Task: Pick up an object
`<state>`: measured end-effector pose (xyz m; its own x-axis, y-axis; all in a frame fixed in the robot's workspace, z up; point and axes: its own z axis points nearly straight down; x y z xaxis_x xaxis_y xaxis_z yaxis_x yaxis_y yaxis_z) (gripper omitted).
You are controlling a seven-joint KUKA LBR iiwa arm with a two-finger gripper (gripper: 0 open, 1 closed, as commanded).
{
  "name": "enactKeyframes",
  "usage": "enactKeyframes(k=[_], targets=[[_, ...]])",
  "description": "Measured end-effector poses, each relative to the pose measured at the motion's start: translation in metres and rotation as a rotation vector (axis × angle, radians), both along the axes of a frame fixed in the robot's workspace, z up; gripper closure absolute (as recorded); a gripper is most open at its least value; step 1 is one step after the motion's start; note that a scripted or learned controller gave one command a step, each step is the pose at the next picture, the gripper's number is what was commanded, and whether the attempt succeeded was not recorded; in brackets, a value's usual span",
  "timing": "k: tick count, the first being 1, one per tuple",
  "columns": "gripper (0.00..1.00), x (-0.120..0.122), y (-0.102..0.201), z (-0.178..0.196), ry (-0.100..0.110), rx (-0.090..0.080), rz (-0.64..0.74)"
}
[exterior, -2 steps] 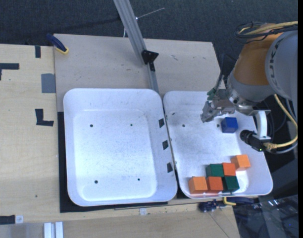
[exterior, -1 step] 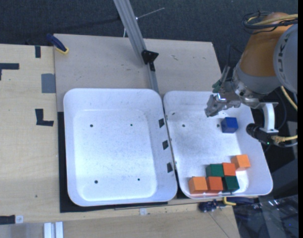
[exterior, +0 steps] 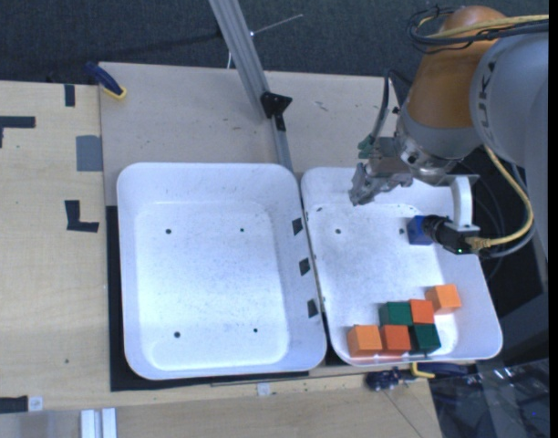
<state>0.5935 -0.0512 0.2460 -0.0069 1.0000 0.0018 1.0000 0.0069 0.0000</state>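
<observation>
**Evidently the approach step: hand over the bare far end of the right bin, blocks well apart from it**

The hand hangs over the far end of the right bin, just inside its far rim. Nothing shows in its grasp, and whether it is wide or narrow cannot be told from this slant.

The likeliest things to pick are the blocks, packed in the bin's near right corner: orange and green ones touching each other, with one orange block at the edge of the group by the right wall. A small blue block lies alone nearer the hand, close to the right wall.

By my reading, no grasp has begun. The next move calls for choosing one block, travelling over it and lining up before going down.

Open room is good across the middle of the right bin's floor. The cluster is the hard part: walls on two sides and neighbours touching leave little gap. The left bin offers free floor. A slanted grey rail crosses the table beyond the bins, left of the hand.
</observation>
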Motion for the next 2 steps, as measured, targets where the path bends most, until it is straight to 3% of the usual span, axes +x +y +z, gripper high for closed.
enactKeyframes(k=[2], targets=[[1.0, 0.039, 0.098, -0.006, 0.001, -0.001, -0.002]])
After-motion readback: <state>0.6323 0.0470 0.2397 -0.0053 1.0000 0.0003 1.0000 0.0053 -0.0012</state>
